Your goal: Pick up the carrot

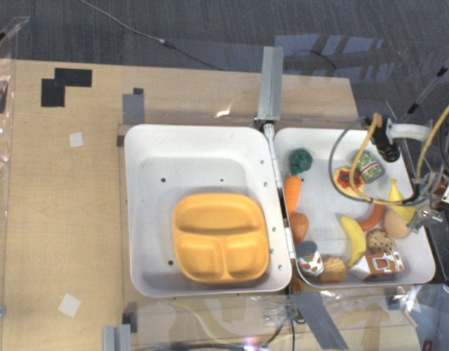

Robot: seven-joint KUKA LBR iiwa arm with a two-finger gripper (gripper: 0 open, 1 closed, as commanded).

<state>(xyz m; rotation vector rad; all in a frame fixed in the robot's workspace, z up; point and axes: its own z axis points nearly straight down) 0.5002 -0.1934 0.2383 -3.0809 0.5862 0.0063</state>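
Note:
The carrot (292, 194) is orange and tapered. It lies along the left wall of the right bin (422, 273), its tip pointing toward the near side. A green broccoli piece (300, 160) sits just beyond it and a brown rounded piece (299, 225) lies just in front. My gripper (422, 215) hangs over the right edge of that bin amid looping cables, well to the right of the carrot and apart from it. Nothing is visibly held.
The left bin (144, 152) holds a yellow divided plate (221, 236). The right bin also holds a banana (354, 238), a small can (307, 254), a muffin (333, 269), a cookie (378, 241), a printed box (382, 264), a green-labelled can (369, 168) and other toy food. Yellow and black cables (356, 159) arc over its far right.

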